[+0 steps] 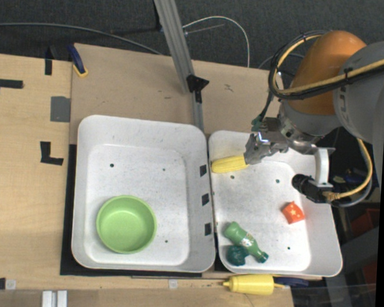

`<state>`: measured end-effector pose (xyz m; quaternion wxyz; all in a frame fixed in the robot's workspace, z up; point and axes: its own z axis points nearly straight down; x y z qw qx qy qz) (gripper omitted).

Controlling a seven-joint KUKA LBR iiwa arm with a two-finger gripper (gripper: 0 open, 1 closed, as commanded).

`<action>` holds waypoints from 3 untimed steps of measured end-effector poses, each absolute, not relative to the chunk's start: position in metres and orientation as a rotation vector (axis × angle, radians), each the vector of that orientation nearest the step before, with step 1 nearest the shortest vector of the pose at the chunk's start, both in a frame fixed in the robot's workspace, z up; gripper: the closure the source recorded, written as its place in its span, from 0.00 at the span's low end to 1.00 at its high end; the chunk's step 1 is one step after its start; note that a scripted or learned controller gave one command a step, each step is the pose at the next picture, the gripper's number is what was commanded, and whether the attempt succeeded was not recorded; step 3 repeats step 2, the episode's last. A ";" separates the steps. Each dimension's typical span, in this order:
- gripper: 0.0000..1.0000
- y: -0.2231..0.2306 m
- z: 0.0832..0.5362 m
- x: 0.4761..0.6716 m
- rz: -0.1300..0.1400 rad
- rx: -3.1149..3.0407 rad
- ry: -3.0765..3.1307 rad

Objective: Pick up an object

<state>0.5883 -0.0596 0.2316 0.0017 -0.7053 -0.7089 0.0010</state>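
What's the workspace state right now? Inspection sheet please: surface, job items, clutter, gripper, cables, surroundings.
Surface: wooden bench bearing left bin and right bin, side by side.
Job's things: right bin holds a corn cob at its upper left, an orange block and a green bottle; left bin holds a green bowl.
Clutter: yellow bottle lying on the bench just outside the right bin's front rim.
Gripper: gripper over the right bin, at the corn cob's right end; grasp not confirmed.
Cables: yellow and black cables loop around the arm's wrist; thin cable runs behind the bench.
Surroundings: grey pole slanting over the bench; black tape marks at left.
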 end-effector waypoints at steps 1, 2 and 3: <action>1.00 -0.006 0.219 0.579 0.003 -2.212 -2.225; 1.00 0.042 0.212 0.572 0.003 -2.212 -2.226; 1.00 0.042 0.212 0.572 0.003 -2.212 -2.226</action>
